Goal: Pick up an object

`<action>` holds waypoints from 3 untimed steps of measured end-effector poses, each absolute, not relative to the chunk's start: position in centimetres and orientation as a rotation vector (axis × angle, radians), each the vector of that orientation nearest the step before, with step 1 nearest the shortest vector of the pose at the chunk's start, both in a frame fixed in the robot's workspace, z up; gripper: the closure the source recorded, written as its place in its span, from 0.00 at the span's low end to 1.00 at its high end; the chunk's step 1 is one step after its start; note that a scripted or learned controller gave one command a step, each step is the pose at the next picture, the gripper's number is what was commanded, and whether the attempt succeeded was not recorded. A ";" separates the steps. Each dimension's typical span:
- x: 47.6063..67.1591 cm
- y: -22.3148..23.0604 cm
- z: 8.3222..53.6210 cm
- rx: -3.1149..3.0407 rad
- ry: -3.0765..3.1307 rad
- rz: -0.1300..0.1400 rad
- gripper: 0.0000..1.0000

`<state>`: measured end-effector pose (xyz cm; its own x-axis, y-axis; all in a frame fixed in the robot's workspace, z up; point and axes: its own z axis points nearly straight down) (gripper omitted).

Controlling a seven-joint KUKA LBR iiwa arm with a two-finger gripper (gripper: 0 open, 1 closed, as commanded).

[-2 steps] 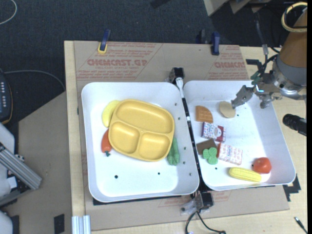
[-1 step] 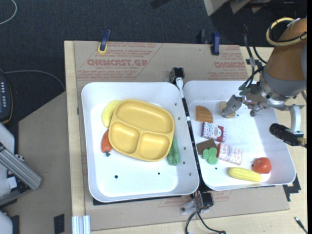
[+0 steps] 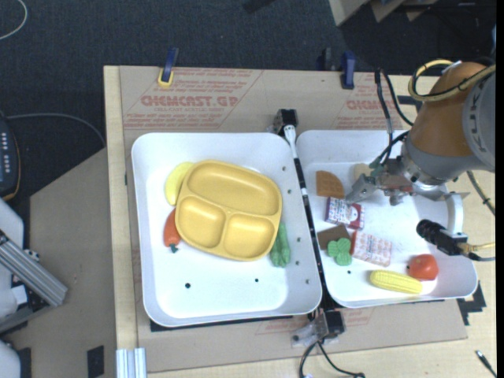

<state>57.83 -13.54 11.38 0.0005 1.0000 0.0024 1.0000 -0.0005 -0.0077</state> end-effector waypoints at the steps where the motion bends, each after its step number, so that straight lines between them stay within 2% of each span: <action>1: 58.1 -13.5 8.8 -2.221 -2.221 -0.007 0.00; 2: 58.4 -13.4 10.2 -2.227 -2.226 -0.017 1.00; 3: 58.1 -14.4 16.0 -2.228 -2.225 -0.005 1.00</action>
